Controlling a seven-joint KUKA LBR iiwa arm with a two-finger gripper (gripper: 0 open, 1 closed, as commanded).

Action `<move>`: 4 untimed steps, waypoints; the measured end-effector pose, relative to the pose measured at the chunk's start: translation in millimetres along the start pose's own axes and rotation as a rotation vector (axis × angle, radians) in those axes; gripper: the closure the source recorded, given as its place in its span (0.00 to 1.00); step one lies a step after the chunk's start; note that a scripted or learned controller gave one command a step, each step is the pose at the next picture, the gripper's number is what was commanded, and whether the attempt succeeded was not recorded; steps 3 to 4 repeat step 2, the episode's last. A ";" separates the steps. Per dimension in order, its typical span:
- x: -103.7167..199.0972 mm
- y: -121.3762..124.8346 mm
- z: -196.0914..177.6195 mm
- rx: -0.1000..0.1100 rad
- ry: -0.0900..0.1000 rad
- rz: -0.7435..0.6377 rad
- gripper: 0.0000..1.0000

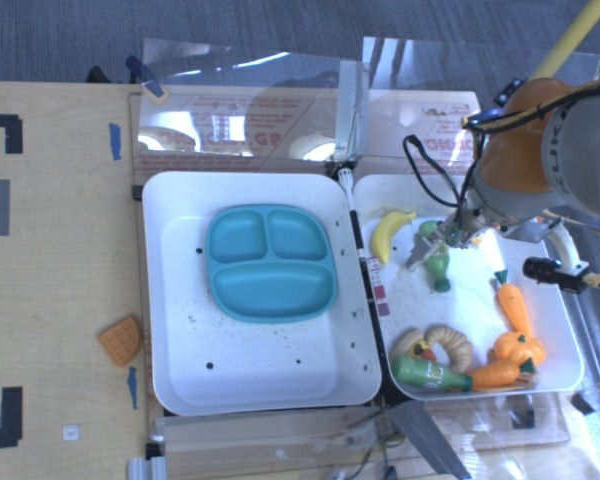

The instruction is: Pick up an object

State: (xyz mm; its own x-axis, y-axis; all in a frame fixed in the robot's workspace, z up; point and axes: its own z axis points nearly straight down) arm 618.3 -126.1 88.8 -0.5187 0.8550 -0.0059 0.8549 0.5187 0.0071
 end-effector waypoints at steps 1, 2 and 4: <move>-1.1 2.8 -13.8 -0.007 -0.008 -0.003 1.00; 48.5 46.6 -118.7 -0.005 -0.001 0.086 1.00; 48.5 46.6 -118.7 -0.005 -0.001 0.086 1.00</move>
